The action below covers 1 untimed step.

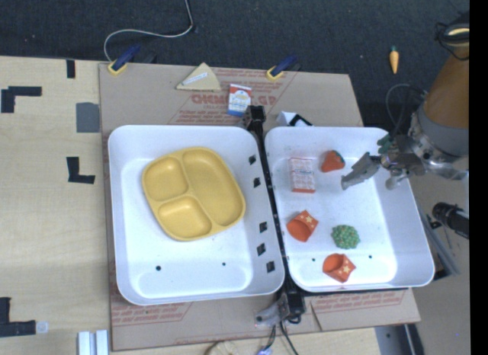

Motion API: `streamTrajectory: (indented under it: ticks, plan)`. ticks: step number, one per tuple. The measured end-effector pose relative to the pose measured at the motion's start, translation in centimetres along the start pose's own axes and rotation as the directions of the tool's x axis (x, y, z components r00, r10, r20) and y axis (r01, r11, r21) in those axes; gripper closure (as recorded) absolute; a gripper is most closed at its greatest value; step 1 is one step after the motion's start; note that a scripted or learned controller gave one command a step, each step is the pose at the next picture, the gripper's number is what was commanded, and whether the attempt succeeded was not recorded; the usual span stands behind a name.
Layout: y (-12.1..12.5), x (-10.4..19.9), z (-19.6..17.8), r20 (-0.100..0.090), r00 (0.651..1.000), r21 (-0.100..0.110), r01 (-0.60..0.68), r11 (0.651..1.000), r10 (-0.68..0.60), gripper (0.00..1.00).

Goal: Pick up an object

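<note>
A wooden bench [46,216] carries a cardboard sheet [320,94] with two shallow white bins side by side. Over the right bin [396,224], the arm's end effector [364,171] hangs with nothing between its spread fingers. Just beside its tip lies a small red piece [332,161], with a clear packet [302,174] beyond. Further off sit an orange-red block [303,225], a green bumpy ball [345,235] and another red block [339,267]. The far bin [126,193] holds a yellow divided plate [192,192]. This looks like the approach step; the next move likely calls for lowering over one item and closing. What the small items are is hard to make out.
</note>
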<state>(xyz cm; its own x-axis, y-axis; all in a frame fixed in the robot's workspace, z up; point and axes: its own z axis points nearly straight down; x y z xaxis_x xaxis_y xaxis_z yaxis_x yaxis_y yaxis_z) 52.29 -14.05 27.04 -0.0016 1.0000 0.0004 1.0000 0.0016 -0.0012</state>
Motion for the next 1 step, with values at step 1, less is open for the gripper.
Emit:
streamTrajectory:
  ticks: [1]
  plan:
    - [0.31,3.72,15.37,-0.002,1.0,0.005,-0.001,1.0,0.001,0.0]
